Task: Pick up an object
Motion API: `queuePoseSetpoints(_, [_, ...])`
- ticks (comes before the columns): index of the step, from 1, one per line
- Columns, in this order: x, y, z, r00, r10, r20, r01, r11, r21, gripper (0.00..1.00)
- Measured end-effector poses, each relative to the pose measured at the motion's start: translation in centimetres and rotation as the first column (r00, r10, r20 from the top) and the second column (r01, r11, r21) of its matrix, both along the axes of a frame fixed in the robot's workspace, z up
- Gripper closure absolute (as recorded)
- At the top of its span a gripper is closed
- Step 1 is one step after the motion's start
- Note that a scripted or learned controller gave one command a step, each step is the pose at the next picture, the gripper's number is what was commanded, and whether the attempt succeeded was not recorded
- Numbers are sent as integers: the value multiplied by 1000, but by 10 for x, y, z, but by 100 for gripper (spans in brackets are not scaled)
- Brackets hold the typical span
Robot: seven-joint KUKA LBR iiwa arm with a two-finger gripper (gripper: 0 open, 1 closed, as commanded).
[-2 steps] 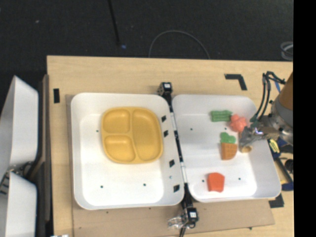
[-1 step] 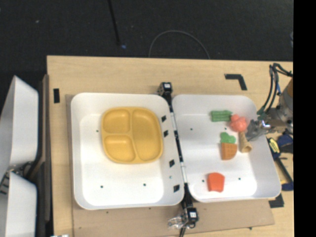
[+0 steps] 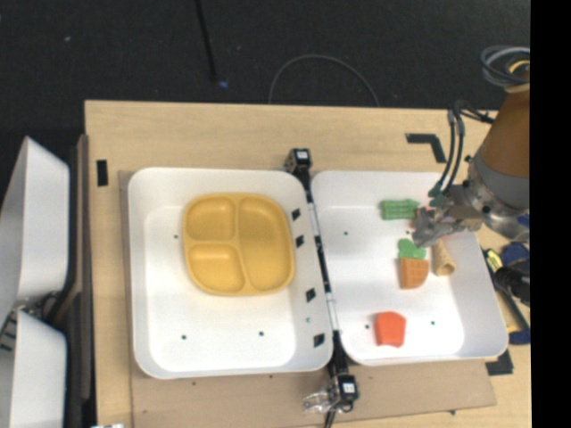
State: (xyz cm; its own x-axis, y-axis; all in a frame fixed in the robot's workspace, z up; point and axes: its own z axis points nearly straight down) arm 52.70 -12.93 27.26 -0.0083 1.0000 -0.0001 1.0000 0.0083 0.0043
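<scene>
Two white bins sit side by side on the wooden tabletop (image 3: 223,132). The left bin (image 3: 161,328) has a yellow plate (image 3: 239,243) in it. The plate has three parts and lies flat near the top middle of that bin.

The right bin (image 3: 357,275) has four small things in it. A green block (image 3: 397,209) lies near the top of the bin. An orange carrot toy (image 3: 411,270) with a green top sits near the middle, a little to the right. A small tan piece (image 3: 442,259) lies just beside the carrot, on its right. A red-orange block (image 3: 389,328) sits lower down, near the bottom edge of the bin, well apart from the others.

The grey arm (image 3: 508,150) comes in from the right, and the orange band shows above its wrist. The tool (image 3: 428,226) hangs over the right bin. It is between the green block and the carrot toy, just above the carrot's green top and close to the tan piece. It is hard to see from this far up whether the tool is released or clenched, so that cannot be told. Nothing can be seen between its tips. All four small things look like they are lying on the floor of the bin.

Some dark cables (image 3: 459,145) run along the arm near the top right corner of the tabletop.
</scene>
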Motion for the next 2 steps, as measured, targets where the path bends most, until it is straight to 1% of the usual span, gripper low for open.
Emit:
queuePoseSetpoints(1, [2,54,-14,1000,-2,-3,2,1000,0,100])
queuePoseSetpoints(2, [12,110,-8,1000,0,-2,0,1000,1,100])
